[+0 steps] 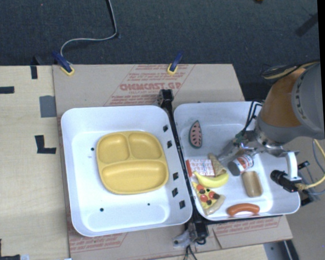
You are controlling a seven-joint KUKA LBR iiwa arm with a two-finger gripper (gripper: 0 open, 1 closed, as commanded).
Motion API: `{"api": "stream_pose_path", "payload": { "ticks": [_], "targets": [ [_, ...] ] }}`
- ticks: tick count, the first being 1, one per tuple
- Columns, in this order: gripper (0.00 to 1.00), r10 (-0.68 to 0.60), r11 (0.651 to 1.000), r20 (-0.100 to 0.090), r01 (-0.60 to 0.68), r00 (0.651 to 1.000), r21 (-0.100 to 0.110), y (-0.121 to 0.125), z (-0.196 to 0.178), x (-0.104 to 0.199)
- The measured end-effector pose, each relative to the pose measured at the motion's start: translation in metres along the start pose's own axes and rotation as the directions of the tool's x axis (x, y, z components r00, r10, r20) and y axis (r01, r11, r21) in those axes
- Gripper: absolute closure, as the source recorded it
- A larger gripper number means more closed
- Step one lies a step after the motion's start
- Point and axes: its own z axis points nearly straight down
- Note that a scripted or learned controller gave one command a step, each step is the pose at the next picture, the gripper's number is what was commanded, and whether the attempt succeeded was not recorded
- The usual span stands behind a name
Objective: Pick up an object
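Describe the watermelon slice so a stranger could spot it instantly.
Look in the right white bin, at its upper left part near the divider. The watermelon slice lies there alone: a small red wedge with dark seeds and a green rind, apart from the food clustered lower down.

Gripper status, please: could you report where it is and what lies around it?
Gripper low in right bin, above banana. Nothing seen held. Can, bread roll, pizza slice crowd close.

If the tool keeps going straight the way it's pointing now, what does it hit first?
The tool points down and to the view's left inside the right bin. Going straight on, it would most likely meet the banana first, with the pizza slice beyond it. Its height above them is unclear.
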Motion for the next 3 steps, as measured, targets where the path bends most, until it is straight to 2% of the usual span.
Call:
{"api": "stream_pose_path", "payload": {
  "ticks": [1,2,3],
  "targets": [
    [1.00,0.000,1.000,0.003,0.000,1.000,-0.002,0.0003,-0.0097,-0.0007],
    [0.00,0.000,1.000,0.003,0.000,1.000,-0.001,0.0002,-0.0095,-0.0007],
    [1.00,-0.001,1.000,0.002,0.001,1.000,0.000,-0.0001,-0.0187,-0.0002]
  ]
}}
